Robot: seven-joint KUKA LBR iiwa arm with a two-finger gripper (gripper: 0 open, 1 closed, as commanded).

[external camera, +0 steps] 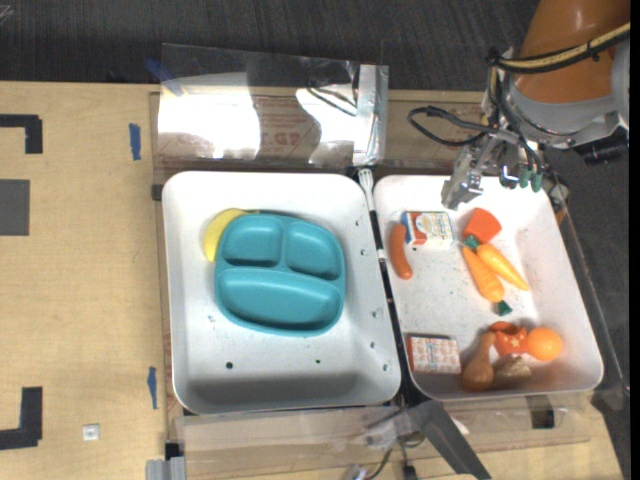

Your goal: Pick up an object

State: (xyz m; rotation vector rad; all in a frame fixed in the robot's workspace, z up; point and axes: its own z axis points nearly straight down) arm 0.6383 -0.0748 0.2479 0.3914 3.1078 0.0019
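Observation:
My gripper (463, 186) hangs over the far edge of the right bin (570, 268), with nothing between its fingers that I can make out. Just below it lie a small red and white carton (428, 228) and an orange wedge-shaped toy (482, 224). A red sausage-like toy (400, 252) lies by the bin's left wall. Toy carrots (488, 268) sit in the middle. Near the front are a second small carton (433, 353), a brown drumstick-like toy (481, 363) and an orange ball (544, 344).
The left bin (190, 348) holds a teal divided plate (280, 272) with a yellow item (217, 230) half hidden under its far left edge. A shiny clear sheet (270, 108) stands behind the bins. Cables (450, 123) hang by the wrist.

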